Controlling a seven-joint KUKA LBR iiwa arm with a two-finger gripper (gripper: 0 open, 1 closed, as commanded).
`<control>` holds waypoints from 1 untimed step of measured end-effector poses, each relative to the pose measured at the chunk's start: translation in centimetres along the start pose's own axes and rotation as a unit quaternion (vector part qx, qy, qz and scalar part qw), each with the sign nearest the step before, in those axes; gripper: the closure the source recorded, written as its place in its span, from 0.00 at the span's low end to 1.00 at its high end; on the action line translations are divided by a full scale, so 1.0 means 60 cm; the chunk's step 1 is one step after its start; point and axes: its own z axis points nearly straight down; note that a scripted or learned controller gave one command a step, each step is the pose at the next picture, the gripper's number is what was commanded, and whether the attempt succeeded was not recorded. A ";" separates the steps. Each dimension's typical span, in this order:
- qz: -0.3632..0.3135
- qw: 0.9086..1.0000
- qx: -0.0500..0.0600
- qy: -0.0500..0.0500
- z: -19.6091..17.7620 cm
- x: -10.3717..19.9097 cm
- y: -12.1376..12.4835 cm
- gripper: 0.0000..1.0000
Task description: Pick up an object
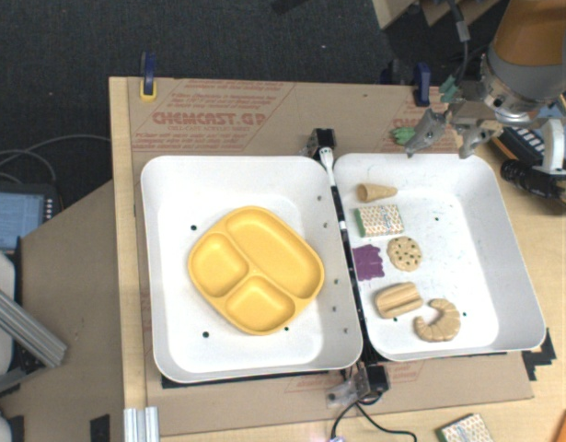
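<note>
Croissant (438, 320) — tan, curved (crescent).

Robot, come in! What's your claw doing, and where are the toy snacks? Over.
Gripper open, holding nothing, above right bin's far edge. Cookie, croissant, cone lying in bin. Path clear.

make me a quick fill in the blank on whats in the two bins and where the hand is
1. The yellow divided plate lies in the ______ bin.
2. The plate has ______ compartments.
3. The cookie lies just below the patterned ______.
4. The hand hovers above the ______ edge of the right bin.

Missing words: left; three; cracker; far
</note>
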 end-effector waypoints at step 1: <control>0.002 1.000 0.008 0.001 0.253 -0.043 -0.076 0.00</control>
